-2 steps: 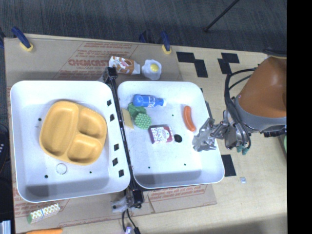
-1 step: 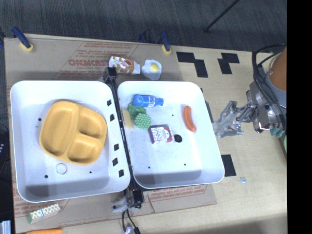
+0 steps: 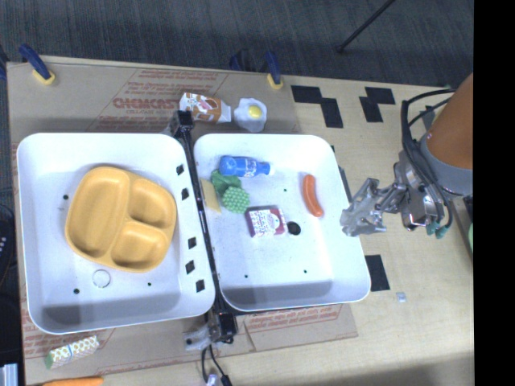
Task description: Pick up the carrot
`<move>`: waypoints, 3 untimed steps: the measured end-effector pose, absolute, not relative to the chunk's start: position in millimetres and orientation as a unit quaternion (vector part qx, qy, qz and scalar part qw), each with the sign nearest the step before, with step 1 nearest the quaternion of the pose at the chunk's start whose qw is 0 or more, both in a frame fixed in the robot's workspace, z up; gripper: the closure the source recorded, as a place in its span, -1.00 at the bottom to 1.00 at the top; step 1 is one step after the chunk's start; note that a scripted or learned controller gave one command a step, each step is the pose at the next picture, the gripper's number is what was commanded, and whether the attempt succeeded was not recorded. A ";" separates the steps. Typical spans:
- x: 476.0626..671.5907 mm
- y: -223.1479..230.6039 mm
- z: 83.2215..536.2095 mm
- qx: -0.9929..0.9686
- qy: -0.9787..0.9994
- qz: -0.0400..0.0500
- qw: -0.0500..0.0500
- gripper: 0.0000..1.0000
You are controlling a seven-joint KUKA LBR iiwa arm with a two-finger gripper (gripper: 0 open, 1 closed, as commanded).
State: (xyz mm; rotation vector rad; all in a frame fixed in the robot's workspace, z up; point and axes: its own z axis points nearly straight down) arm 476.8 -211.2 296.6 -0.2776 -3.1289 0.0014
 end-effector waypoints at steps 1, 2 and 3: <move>477.1 -210.9 302.4 0.099 -0.995 0.001 -0.001 1.00; 482.6 -210.9 359.8 0.194 -0.981 0.001 -0.001 1.00; 484.6 -210.8 272.2 0.120 -0.993 0.000 0.001 1.00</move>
